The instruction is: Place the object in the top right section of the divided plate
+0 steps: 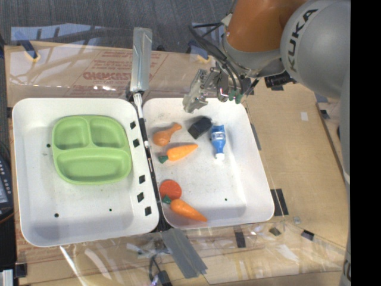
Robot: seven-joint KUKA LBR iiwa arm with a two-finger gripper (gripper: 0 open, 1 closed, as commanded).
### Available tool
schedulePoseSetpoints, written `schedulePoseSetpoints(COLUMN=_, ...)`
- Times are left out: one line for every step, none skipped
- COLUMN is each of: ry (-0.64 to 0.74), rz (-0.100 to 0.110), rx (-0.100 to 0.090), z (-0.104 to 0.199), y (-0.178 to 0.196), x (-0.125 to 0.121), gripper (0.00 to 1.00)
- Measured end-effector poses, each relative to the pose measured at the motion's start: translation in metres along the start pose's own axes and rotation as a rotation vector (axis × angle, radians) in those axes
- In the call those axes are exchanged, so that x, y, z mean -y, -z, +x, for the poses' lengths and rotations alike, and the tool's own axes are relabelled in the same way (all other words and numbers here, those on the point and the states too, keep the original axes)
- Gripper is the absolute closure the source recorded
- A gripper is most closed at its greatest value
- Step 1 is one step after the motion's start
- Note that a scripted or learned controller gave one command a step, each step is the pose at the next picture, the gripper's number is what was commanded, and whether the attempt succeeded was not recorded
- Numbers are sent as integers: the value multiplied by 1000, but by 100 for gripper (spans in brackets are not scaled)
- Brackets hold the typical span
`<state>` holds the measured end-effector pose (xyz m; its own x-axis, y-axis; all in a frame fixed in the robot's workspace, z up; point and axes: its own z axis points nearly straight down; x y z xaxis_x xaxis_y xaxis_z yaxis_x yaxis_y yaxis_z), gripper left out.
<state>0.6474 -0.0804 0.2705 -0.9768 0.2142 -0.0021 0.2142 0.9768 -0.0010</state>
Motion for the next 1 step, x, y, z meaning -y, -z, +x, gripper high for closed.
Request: schedulePoseSetpoints(ry=580, rz=-2, rx=2, z=14, y=34, x=-28, gripper=100)
